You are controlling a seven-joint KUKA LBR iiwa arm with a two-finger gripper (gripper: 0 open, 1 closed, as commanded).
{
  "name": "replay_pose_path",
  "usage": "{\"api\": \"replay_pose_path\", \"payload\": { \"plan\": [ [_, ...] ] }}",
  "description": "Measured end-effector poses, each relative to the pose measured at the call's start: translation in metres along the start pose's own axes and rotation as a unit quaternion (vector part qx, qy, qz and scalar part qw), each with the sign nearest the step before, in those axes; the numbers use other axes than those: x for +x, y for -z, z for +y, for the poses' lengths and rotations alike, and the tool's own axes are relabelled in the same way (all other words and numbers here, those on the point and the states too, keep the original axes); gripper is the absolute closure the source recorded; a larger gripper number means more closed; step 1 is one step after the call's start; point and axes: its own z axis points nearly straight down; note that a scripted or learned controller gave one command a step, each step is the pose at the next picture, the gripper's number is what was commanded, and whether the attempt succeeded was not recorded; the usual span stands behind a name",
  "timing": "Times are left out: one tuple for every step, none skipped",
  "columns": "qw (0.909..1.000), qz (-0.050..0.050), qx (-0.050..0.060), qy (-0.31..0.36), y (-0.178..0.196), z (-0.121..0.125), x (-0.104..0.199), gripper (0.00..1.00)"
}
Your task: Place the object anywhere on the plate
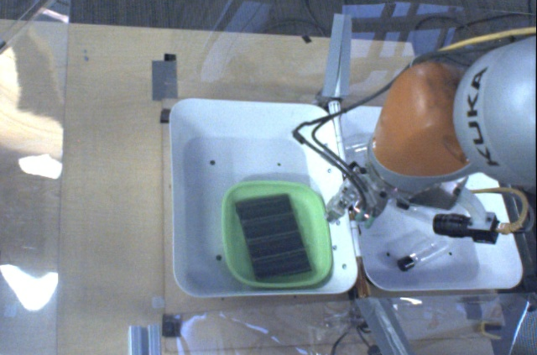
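Camera view, nearest first: in the right-hand white bin [503,274] a small clear tube [417,254] with a dark end lies tilted on the floor, apart from everything else. In the left-hand white bin [180,202], toward its near right corner, sits a green plate [231,219]. A dark grey ridged block [273,236] lies flat on it, wholly inside the rim and covering most of its middle. Just beyond and to the right of the plate, the gripper [359,202] hangs over the wall that the two bins share, close to the plate's right edge but apart from the block. I cannot tell whether it is spread or closed, and nothing shows held in it. Above it the grey arm [419,131] with its orange band covers much of the right bin. The wooden table [109,177] stretches away behind.

If the block is the task's object, the placing looks done and the arm need only lift clear without nudging the plate. If the tube is meant, the pick is not yet made. The gripper must then move right, come down over the tube, close across its narrow body, and carry it over the shared wall to a bare strip of plate.
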Motion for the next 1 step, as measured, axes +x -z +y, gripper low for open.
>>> {"api": "replay_pose_path", "payload": {
  "plan": [
    [0.9917, 0.000, -0.001, 0.129, 0.0003, 0.0521, 0.0376, 1.00]
  ]
}}
